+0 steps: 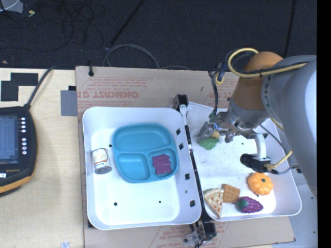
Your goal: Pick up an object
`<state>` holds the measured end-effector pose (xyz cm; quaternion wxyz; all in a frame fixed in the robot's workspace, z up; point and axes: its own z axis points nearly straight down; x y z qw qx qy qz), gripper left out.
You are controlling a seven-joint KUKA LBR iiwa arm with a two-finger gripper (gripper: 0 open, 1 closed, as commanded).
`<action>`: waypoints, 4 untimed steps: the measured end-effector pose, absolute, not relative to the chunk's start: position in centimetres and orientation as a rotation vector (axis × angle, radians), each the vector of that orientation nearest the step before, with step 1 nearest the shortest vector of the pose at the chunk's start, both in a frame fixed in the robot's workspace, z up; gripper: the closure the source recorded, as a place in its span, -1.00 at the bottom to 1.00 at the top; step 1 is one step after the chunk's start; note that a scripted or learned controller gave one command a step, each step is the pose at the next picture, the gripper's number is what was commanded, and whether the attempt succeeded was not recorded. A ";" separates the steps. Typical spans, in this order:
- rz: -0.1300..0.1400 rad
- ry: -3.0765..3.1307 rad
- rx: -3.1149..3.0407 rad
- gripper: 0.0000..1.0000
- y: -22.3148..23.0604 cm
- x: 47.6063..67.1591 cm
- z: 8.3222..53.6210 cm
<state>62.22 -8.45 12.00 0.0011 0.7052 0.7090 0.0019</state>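
In the right bin [289, 203], my gripper [211, 132] sits low at the upper left corner, right over a small green object [208, 143] that lies on the bin floor. The gripper's body hides the top of the green object. I cannot tell if they touch. Along the bin's front lie an orange pumpkin [260, 184], purple grapes [250, 205], a brown waffle piece [230, 192] and a pale wedge-shaped slice [213, 201].
The left bin [134, 211] holds a blue compartment tray [135, 143] with a dark pink item [163, 164] in one section, and a small can [101, 160] beside it. A teach pendant [13, 149] lies on the bench far left. Cables loop around the wrist [243, 56].
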 end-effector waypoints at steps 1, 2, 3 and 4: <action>-0.002 2.225 2.218 -1.00 -10.0 64.4 8.6; -0.003 2.225 2.221 -1.00 -9.1 64.3 8.7; 0.000 2.217 2.222 -1.00 -12.7 64.4 13.7; -0.004 2.226 2.223 -1.00 -10.6 64.3 8.5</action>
